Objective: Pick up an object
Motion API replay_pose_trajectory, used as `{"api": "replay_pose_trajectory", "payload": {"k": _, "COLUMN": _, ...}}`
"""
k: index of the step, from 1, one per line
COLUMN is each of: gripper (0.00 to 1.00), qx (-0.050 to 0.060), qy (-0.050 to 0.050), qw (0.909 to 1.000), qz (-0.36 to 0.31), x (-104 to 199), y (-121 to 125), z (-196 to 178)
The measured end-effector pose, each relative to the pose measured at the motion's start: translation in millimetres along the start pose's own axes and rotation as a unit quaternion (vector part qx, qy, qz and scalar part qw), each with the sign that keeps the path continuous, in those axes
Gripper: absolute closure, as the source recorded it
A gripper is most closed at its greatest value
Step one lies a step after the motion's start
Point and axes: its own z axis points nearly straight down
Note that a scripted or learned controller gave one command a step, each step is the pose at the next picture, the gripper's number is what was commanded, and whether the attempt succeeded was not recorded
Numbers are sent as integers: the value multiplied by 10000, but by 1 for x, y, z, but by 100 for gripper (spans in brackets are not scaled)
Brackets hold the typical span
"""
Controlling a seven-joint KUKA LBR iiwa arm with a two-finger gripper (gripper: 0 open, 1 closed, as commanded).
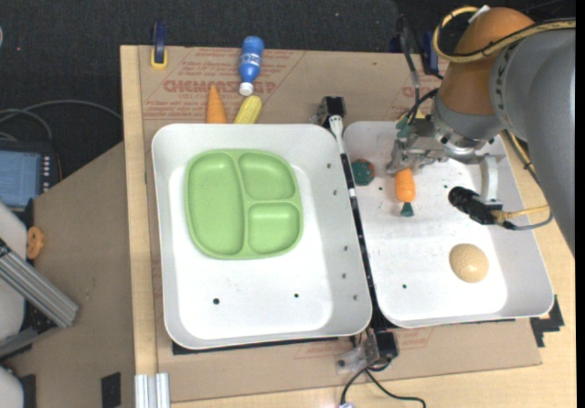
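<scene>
Reaching over the right bin (512, 292), one grey arm (539, 77) hangs its pincer (409, 159) just at 12 o'clock of one toy carrot (405, 188); its grip cannot be told. Nothing looks lifted. One tan ball (469, 263) at 5 o'clock, one teal piece (364, 171) at 9.

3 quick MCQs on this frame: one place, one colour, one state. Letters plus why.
1. The carrot lies in:
A. the left bin
B. the right bin
C. the green tray

2. The tray in the left bin is:
A. green
B. blue
C. red

3. The carrot is:
A. lifted clear of the bin
B. lying on the bin floor
C. stood in the tray

Key: 1 B, it lies on the right bin floor below the pincer. 2 A, pale green with three compartments. 3 B, it lies flat on the white floor.
</scene>
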Motion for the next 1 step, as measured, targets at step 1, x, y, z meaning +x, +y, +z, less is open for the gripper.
{"api": "replay_pose_trajectory", "payload": {"k": 1, "gripper": 100, "qx": 38, "qy": 35, "qw": 10000, "qz": -33, "x": 76, "y": -71, "z": -93}}
